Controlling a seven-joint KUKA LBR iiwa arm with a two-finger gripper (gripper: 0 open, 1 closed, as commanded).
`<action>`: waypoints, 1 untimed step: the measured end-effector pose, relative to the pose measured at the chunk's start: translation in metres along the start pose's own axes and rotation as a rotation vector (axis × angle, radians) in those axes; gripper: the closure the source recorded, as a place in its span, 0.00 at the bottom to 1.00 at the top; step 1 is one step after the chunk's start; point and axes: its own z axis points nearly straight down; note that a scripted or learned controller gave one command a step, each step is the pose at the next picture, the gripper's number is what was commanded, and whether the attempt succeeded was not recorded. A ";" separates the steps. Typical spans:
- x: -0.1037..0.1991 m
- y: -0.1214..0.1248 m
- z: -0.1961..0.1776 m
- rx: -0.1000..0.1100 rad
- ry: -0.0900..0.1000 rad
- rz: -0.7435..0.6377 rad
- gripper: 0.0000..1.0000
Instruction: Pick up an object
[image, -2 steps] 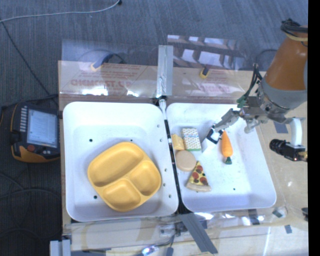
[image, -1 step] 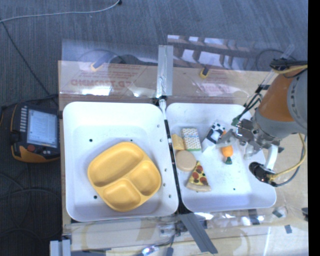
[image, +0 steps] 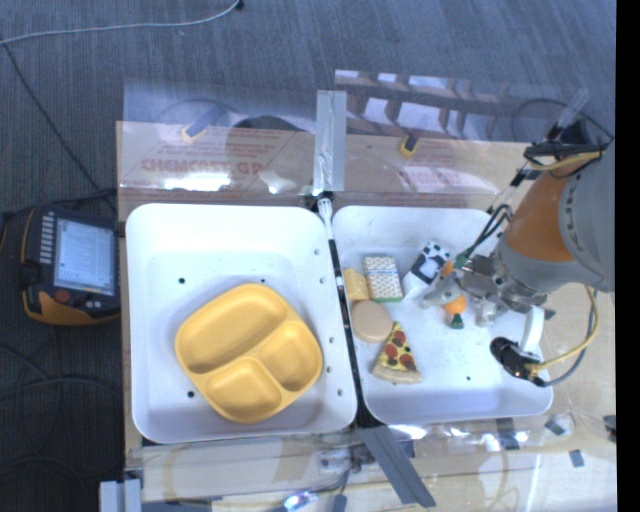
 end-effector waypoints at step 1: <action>0.000 0.001 -0.009 -0.001 0.001 -0.001 1.00</action>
